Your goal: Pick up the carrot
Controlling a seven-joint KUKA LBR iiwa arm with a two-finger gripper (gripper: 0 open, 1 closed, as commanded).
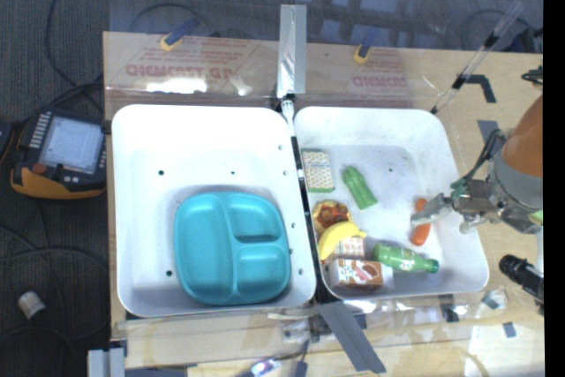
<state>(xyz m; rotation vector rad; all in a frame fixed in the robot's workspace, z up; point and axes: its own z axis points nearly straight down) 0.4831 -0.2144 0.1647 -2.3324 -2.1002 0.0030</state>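
Arm point(523, 163) enters from the right edge of the view — orange band up top, grey wrist section just below it, mostly cropped by the frame. Gripper point(441, 206) sticks out leftward from the wrist, low and roughly level, pointing toward the middle of the view. Finger assembly reads as thin dark metal parts — too small and cluttered to resolve.

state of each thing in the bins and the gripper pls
carrot: lying loose on the right bin's floor
gripper: low over the right bin, beside the carrot
green bottle: on its side
banana: lying flat
teal plate: upright in the left bin
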